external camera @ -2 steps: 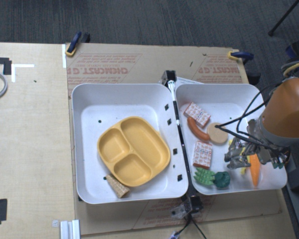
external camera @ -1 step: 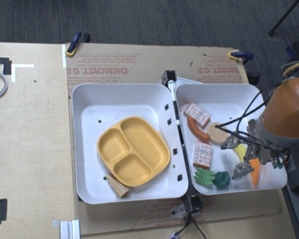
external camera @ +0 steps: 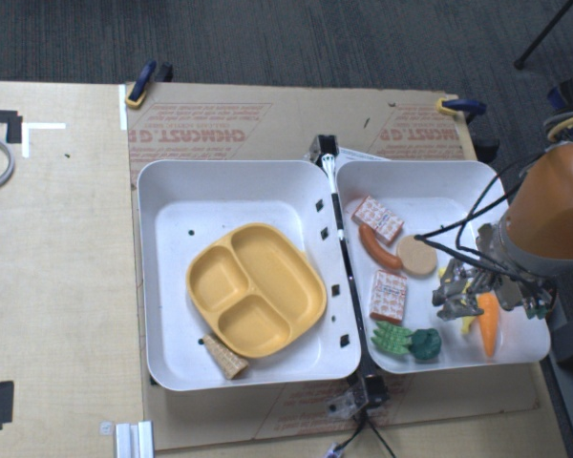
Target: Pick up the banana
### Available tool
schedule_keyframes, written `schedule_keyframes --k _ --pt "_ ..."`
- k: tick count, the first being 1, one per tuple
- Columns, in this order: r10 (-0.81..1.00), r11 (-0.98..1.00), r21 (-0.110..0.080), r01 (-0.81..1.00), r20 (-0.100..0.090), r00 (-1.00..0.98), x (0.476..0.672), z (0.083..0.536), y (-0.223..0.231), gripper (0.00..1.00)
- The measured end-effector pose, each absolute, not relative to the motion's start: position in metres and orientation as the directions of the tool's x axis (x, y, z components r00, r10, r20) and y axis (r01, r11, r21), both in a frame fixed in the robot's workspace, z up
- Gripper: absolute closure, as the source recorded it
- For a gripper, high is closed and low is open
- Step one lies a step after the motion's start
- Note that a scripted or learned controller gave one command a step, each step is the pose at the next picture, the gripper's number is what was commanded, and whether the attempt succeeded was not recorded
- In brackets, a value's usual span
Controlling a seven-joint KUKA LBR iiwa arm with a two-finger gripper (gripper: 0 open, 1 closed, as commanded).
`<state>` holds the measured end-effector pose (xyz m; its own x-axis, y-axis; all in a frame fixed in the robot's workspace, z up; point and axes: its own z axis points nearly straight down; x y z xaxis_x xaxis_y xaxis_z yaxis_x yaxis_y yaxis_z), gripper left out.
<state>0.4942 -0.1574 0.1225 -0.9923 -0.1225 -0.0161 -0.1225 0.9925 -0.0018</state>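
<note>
The arm (external camera: pixel 544 208) reached down over the right bin (external camera: pixel 430 175), its gripper (external camera: pixel 456 299) beside the carrot (external camera: pixel 489 325); its grip could not be told.

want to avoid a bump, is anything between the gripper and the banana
Nothing visible does. The gripper sits right above a sliver of yellow, probably the banana, mostly hidden beneath it. The orange carrot lies close beside it, not between.

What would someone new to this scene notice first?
Probably the yellow three-compartment plastic plate lying in the left white bin. Next, the grey arm's orange band over the right white bin, its end effector low among toy foods beside an orange toy carrot.
</note>
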Motion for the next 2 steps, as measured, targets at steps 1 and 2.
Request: schedule_keyframes --k 1,2 --pt "-0.123 0.992 -0.002 -0.123 -0.016 -0.992 0.494 0.122 -0.157 0.0" --pt "-0.454 0.891 -0.001 -0.454 -0.003 -0.891 0.497 0.093 -0.131 0.0"
